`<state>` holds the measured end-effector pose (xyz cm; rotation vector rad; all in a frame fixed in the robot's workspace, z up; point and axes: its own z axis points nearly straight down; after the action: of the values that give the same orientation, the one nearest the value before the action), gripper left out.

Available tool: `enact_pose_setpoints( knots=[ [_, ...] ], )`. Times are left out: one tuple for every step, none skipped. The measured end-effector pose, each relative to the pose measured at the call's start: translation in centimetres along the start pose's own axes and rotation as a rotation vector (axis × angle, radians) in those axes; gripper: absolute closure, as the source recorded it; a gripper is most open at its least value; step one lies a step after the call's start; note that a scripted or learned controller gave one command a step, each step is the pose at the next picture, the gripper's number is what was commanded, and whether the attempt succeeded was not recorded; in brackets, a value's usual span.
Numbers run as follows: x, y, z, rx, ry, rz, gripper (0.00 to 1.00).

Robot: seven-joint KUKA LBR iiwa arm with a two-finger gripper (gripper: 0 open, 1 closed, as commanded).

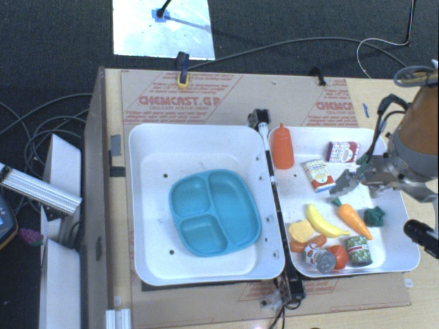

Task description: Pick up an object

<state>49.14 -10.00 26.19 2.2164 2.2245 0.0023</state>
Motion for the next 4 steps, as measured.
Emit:
enact_pose_setpoints(
  knots=[
    [-5.9,6.0,9.4,0.004,-0.001,0.004,0.00],
    [-7.3,3.0,17.8,0.001,-0.001,0.003,0.00],
    [-7.3,3.1,16.7,-0.002,-0.001,0.001,1.00],
    [0.3,8.1,17.8,0.000,0.001,-0.001,1.00]
  ],
)
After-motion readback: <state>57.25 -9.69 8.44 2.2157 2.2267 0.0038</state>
